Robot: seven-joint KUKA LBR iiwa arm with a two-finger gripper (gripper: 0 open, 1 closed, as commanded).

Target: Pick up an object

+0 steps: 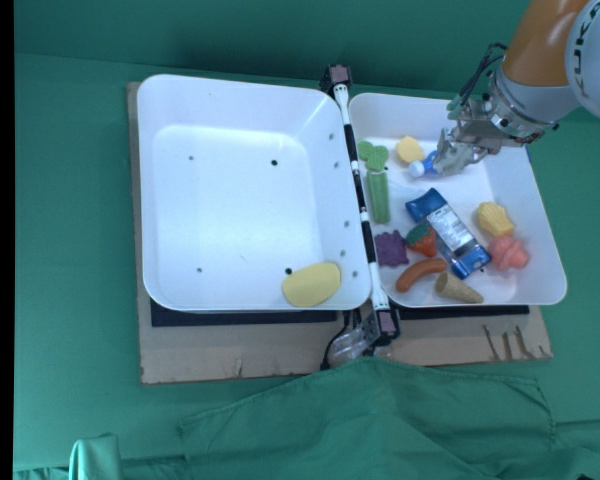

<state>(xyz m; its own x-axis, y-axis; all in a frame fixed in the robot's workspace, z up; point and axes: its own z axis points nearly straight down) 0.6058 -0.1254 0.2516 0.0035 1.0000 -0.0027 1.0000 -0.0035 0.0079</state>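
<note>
Small white-and-blue bottle-shaped toy (421, 168) lies in the right white bin (540, 223), beside a yellow lump (410, 149); the gripper (452, 160) hovers touching-close, its finger spread unclear to me.

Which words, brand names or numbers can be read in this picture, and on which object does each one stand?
"KUKA", partly cut off and hard to read: on the grey arm at the right edge.
Blue and silver packet in the right bin: printing too small and blurred to read.
</note>
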